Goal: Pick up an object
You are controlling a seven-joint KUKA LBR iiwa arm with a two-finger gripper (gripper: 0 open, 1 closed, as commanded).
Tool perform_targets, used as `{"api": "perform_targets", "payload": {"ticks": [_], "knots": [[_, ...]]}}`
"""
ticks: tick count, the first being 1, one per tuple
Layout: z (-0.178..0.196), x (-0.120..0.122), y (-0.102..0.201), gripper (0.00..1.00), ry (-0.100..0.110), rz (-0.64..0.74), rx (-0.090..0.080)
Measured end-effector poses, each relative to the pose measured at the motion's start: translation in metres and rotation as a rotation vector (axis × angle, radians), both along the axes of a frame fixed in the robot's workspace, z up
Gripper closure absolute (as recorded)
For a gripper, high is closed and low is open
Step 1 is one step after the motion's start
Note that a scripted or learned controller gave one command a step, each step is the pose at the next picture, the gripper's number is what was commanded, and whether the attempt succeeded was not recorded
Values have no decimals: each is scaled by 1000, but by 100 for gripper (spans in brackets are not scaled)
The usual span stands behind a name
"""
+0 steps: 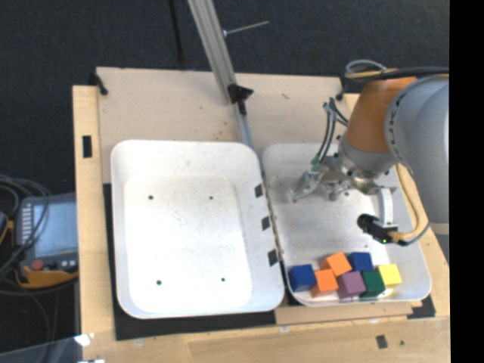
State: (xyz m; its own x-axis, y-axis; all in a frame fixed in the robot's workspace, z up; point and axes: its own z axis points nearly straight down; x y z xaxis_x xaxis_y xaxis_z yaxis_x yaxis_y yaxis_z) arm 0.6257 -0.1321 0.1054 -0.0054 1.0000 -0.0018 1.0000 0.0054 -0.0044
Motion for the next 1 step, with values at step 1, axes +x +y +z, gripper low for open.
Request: {"api": "perform_targets", "payload": {"ticks": [1], "knots": [[15,2,0,100,-9,-3,2]]}}
